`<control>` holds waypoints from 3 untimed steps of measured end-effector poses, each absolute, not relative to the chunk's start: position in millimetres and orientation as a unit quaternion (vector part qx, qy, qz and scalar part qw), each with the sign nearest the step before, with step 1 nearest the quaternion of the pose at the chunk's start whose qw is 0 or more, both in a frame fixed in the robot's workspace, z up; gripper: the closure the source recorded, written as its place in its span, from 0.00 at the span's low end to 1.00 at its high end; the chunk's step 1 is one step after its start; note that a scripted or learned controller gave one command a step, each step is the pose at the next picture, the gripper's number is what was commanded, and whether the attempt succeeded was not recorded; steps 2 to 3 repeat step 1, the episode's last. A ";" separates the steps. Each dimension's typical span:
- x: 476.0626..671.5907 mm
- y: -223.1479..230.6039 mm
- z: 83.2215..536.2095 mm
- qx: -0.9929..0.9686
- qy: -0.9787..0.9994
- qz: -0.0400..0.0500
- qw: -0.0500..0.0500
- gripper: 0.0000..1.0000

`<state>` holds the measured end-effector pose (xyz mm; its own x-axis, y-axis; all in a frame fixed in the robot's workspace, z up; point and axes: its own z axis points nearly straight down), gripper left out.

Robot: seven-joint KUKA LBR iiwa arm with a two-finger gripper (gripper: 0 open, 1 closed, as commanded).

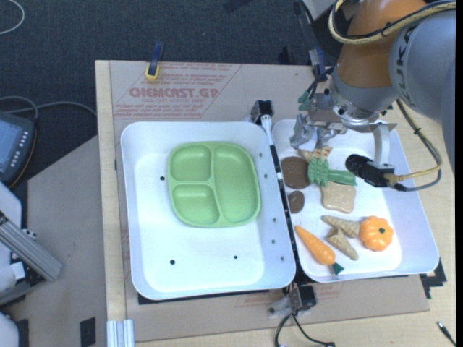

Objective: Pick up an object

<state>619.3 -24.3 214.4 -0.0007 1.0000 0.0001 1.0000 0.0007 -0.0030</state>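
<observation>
Carrot (316,245) near rim, hand (312,137) above bin edge

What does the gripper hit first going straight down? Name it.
Probably the tan cracker-like piece just under the gripper, beside the brown disc and green toy; height is unclear.

The arm (427,56) is big, round and grey, with a shiny orange band (372,35). A yellow cable (347,9) loops over it. The hand (316,137) is small grey metal, with a black part (365,168) beside it.
</observation>
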 end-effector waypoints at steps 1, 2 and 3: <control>621.7 -21.0 236.1 -0.707 -0.708 -0.001 -0.001 1.00; 621.7 -21.0 236.1 -0.707 -0.708 -0.001 -0.001 1.00; 621.7 -21.0 236.1 -0.707 -0.708 -0.001 -0.001 1.00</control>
